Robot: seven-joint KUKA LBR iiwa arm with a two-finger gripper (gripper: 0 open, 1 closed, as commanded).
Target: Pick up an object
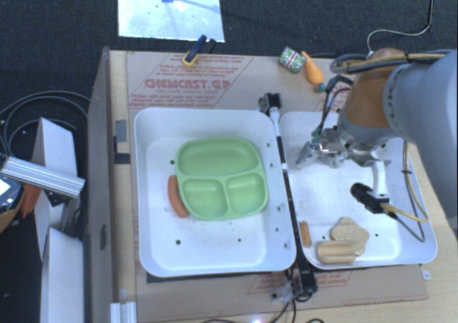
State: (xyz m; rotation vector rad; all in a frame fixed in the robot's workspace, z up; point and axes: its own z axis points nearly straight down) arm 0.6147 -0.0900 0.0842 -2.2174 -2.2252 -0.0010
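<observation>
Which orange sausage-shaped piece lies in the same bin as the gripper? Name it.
The small orange piece by the right bin's left wall, below the gripper. The longer one lies in the left bin beside the green tray.

Two bins [154, 243], one green tray [222, 178]

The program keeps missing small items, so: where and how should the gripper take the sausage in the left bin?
Grip the sausage across its middle, coming straight down. It lies flat, long axis running up-down in view, close beside the green tray; whether a finger fits on that side is uncertain.
</observation>
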